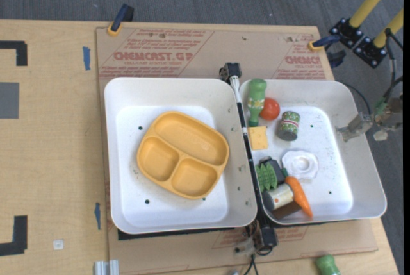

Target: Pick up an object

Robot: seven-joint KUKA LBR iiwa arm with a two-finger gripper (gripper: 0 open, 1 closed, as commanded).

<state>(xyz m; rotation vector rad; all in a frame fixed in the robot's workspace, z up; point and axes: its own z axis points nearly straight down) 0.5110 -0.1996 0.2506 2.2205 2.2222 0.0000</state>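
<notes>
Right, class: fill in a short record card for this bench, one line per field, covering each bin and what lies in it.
left bin: one yellow divided plate
right bin: green bottle, red tomato, small can, yellow cheese square, white fried egg, carrot
bottle position: against the wall shared with the left bin
carrot position: near front edge
outside the bins: green item on the bench

A wooden bench [45, 158] carries a cardboard sheet [192, 49] printed with red lettering, held at its far corners by a clamp on the left [120, 18] and another on the right [318, 43]. Two shallow white bins lie side by side on the cardboard, the left bin [122, 158] touching the right bin [346, 184] along their shared edge. Black tape marks [14, 52] and small blue tape strips [86, 57] sit on the bare wood to the left, and a green object [327, 263] lies on the bench near the front right corner.
</notes>
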